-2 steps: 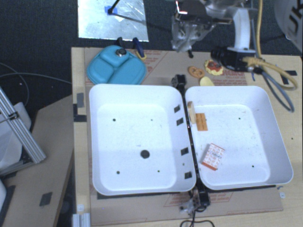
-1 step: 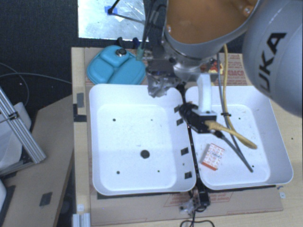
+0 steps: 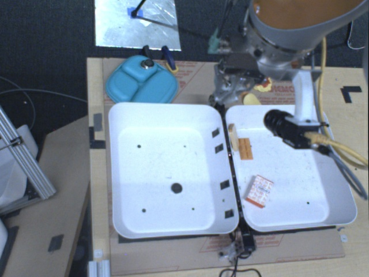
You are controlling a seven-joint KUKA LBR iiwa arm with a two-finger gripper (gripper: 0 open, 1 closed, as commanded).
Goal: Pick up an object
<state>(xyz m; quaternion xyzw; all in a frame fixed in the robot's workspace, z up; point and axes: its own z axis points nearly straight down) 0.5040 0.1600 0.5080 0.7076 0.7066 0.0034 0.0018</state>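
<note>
Your bench carries 2 shallow white bins on cardboard, with dark carpet around it. In the right bin lie a small red-and-white packet and an orange wafer-like block. The gripper hangs at the bins' far edge; its opening I cannot tell. Both items lie flat, so a grasp may skid off.

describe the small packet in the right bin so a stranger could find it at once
Start at the right bin, one of two white bins side by side. The packet lies near its lower left, close to the divider. It is white with red print, unlike the plain orange wafer farther up.
</note>
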